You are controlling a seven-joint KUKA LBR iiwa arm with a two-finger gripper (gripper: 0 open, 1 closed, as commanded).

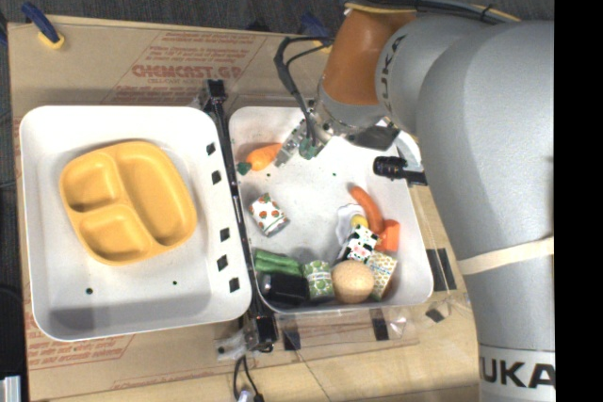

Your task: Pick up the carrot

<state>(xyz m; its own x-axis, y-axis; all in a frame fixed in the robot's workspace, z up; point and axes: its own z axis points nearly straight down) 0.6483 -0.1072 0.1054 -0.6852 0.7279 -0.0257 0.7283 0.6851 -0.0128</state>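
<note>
bench (122, 61): brown cardboard sheet, red printed lettering, flat; blue clamp (42, 25) at far left corner; dark ribbed floor beyond far edge
left bin (38, 202): white, shallow, rounded corners, smooth plastic; holds yellow tray (127, 201), three compartments, glossy
right bin (311, 193): white, same shape, just beside left bin; black clips along the shared edge
carrot (258, 156): orange, tapered, green tip at left; lies in far left part of right bin, near the rim
gripper (303, 143): hangs just right of carrot, close to its thick end; contact unclear; cannot tell finger state, too small and cluttered
arm (471, 136): grey, smooth, bulky; orange band (356, 61) above wrist; black cables loop at far side
other items, right bin: small white cube with red spots (268, 215) mid-left; orange-red long pieces (372, 212) at right; cow-pattern block (359, 245); green pieces (278, 262), round tan ball (351, 281), patterned cups at near edge, crowded and touching
</note>
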